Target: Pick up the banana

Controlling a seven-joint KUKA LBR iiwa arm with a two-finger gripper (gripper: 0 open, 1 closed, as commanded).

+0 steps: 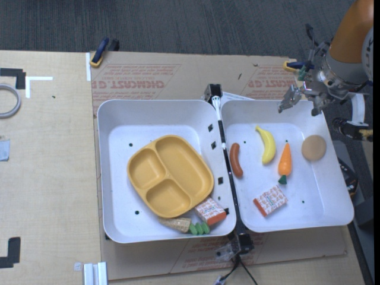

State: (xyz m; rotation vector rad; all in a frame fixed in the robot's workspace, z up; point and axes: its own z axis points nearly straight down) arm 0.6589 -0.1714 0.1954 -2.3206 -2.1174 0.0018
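Right of centre in the frame, the banana (266, 144) lies untouched on the floor of the right-hand bin (332, 218), between a sausage (236, 160) and a carrot (285, 160). At the upper right the gripper (301, 100) hangs above the bin's far rim, fingers apart and holding nothing. By my judgement, the whole pick is yet to do: reach, descent, closing and lift.

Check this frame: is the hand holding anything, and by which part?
Nothing is held. The hand hangs open above the right bin's far rim; the banana lies in that bin.
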